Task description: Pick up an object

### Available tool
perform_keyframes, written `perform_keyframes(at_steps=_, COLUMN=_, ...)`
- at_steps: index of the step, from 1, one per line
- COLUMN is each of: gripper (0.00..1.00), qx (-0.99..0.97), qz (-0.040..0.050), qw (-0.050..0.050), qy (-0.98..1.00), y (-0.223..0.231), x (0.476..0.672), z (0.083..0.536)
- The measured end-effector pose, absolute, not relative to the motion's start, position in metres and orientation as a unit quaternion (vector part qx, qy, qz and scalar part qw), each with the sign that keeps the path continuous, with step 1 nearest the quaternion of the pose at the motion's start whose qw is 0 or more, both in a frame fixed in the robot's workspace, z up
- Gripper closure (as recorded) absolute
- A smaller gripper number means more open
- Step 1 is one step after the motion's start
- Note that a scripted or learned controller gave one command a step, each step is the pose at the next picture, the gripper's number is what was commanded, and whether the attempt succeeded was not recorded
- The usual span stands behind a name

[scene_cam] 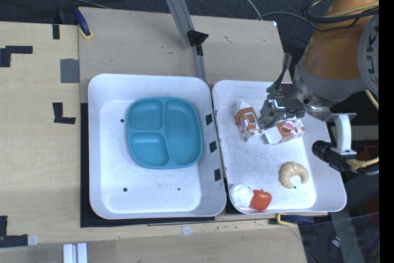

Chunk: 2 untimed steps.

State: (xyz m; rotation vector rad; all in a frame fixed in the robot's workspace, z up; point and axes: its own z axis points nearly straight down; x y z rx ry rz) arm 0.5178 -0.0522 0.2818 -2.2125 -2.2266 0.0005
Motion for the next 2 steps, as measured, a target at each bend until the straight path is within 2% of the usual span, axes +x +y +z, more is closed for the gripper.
perform_keyframes(at_steps=1, gripper=1.0, qx=-0.705, qz=0.0009, qw=0.002, qy=-0.709, y=-0.003, x=0.52, z=0.266)
perform_keyframes(at_steps=2, gripper=1.0, qx=-0.705, qz=0.0014, qw=0.002, qy=-0.71, y=0.054, x=0.503, z=0.251)
